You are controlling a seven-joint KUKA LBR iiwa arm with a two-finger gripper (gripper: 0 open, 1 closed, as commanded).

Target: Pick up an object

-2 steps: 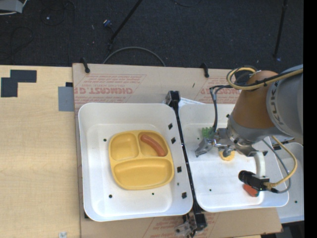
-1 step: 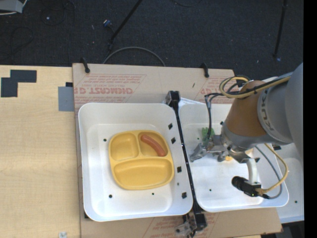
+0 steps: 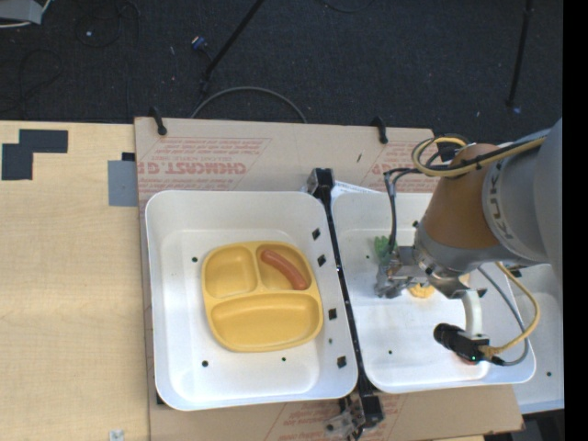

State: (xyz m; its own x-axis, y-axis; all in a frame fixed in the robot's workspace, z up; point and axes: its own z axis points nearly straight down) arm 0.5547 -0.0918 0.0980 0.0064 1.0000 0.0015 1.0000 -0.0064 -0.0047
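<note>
The gripper (image 3: 393, 281) is low in the right bin (image 3: 404, 361), near its left wall, beside a small green thing (image 3: 380, 244) and a yellow thing (image 3: 421, 291); nothing is visibly held, so the pick seems not yet done; whether it is wide or narrow I cannot tell, the wrist covers it. The yellow tray (image 3: 262, 312) with a sausage (image 3: 286, 268) lies in the left bin (image 3: 175, 338).

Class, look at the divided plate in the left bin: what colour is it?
Yellow. The divided plate shows best in the camera view, looking down on the left bin.
</note>
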